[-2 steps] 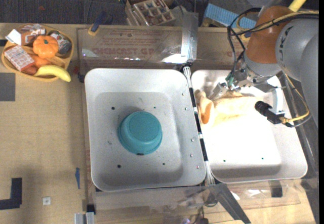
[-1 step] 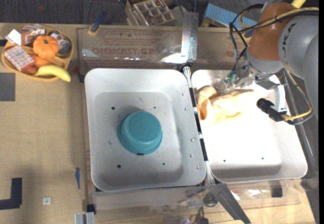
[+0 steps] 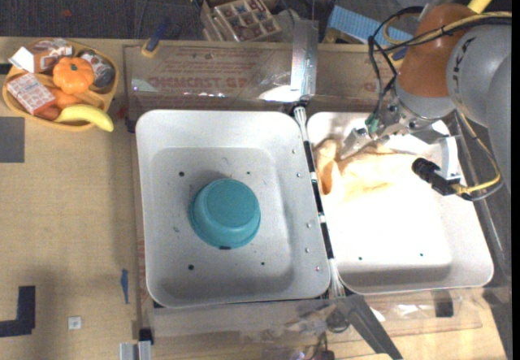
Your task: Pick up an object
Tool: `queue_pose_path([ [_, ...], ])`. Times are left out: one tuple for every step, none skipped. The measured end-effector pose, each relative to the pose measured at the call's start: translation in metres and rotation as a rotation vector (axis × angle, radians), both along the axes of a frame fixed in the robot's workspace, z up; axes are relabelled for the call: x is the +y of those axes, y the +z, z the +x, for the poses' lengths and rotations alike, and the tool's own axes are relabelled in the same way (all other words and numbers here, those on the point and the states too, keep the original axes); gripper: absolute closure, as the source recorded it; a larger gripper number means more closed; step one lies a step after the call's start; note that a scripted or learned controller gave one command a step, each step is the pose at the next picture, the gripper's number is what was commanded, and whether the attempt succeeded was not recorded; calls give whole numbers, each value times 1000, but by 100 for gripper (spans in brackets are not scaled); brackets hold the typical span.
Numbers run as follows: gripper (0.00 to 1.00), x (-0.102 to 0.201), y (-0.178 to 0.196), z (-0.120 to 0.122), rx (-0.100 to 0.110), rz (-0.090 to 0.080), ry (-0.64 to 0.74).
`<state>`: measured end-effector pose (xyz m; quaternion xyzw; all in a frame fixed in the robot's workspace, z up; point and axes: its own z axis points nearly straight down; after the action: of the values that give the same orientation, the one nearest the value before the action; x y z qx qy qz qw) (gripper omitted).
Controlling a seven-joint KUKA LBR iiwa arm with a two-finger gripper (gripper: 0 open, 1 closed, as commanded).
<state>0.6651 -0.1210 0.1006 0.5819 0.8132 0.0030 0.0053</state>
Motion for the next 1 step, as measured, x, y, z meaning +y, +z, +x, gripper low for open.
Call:
queue_pose_path([
  [0, 0, 0, 0, 0, 0, 0],
])
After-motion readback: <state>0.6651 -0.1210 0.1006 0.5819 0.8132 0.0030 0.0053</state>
